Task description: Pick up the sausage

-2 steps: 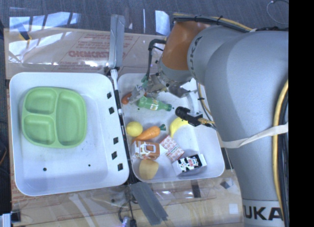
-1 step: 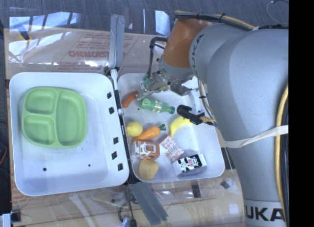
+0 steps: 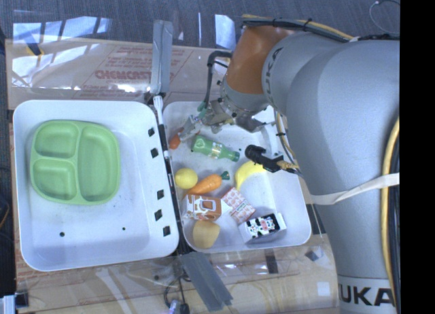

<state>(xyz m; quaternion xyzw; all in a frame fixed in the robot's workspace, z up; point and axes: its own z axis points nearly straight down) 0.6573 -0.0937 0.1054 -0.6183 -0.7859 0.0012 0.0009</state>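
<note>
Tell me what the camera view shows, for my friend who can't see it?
A big grey robot arm reaches from the right, its hand low over the back of the right white bin full of toy food: a green bottle, carrot, lemon and small cartons. The left bin holds a green divided plate.

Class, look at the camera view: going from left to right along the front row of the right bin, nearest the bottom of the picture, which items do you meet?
Potato → milk carton with a cow pattern. Both lie in the right bin, near its front wall.
</note>
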